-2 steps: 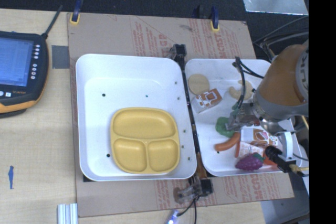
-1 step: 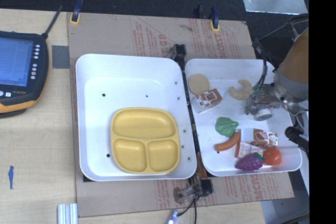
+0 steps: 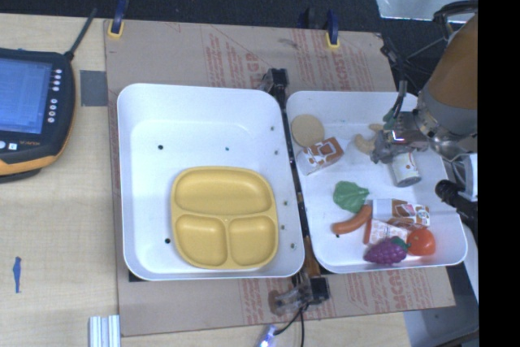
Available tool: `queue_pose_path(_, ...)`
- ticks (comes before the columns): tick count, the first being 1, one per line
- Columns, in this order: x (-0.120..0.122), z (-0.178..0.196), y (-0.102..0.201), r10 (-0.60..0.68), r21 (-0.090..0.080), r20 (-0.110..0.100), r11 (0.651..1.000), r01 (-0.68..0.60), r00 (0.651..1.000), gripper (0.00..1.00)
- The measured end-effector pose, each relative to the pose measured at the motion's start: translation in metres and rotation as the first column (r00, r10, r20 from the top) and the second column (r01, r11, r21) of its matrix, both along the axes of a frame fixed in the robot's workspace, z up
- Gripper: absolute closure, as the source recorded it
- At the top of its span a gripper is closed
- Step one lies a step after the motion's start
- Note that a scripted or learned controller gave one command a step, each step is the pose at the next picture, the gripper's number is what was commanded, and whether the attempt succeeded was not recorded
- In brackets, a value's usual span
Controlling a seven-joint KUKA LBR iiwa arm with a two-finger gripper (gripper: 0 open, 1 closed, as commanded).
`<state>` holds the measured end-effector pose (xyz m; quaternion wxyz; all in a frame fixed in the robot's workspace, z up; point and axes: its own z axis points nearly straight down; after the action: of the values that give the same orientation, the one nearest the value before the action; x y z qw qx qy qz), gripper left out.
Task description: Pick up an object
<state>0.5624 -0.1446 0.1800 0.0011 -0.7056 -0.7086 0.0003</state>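
Note:
My gripper (image 3: 393, 137) hangs low over the upper right part of the right bin (image 3: 355, 105), below the arm's orange band (image 3: 460, 69). Just under it lies a small grey can (image 3: 405, 170) on its side. A tan piece (image 3: 363, 145) sits right at its left edge. Further left are a round tan disc (image 3: 307, 128) and a brown and white carton (image 3: 323, 155). Toward the front lie a green leaf (image 3: 350, 195), a red sausage (image 3: 352, 222), a printed packet (image 3: 404, 213), a tomato (image 3: 420, 241) and purple grapes (image 3: 387, 252). I see nothing lifted by the gripper.
The left bin (image 3: 146, 118) holds a yellow divided plate (image 3: 225, 217). A tablet in an orange case (image 3: 32, 106) lies on the bench at far left. Clamps (image 3: 278, 80) stand where the bins meet, with blue clips (image 3: 331, 22) on the cardboard's far edge.

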Motion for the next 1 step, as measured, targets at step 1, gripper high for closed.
queue_pose_path(1,0.0243,0.0137,0.0332,0.0,0.0,0.0,1.0,0.0,1.0,1.0)
